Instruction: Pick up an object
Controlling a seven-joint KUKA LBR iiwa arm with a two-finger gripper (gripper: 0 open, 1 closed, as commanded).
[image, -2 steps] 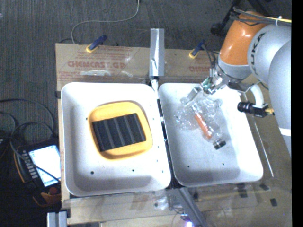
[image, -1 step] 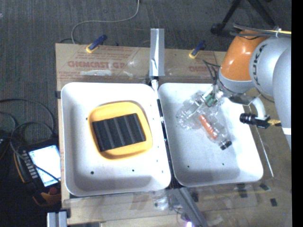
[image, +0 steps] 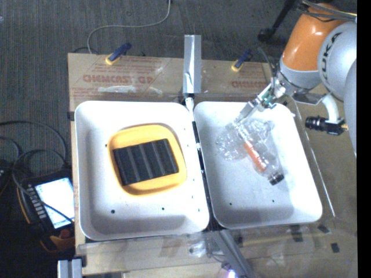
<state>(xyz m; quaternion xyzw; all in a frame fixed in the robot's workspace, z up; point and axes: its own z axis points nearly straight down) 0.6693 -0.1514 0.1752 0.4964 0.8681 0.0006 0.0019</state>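
A crumpled clear plastic bottle [image: 250, 146] lies slantwise in the right bin [image: 301, 196], with an orange strip inside it and a black cap [image: 276, 178] at its lower right end. A yellow tray-like object [image: 148, 158] with a black ribbed middle sits in the left bin [image: 93, 201]. My gripper [image: 250, 112] reaches down from the upper right to the far part of the right bin, right at the bottle's upper end. Whether it touches the bottle is unclear.
The grey arm with its orange band [image: 307, 42] comes in over the right bin's far right corner. A metal divider [image: 192, 62] stands behind the gap between the bins. Two blue-and-yellow clamps [image: 117, 52] hold the cardboard backing.
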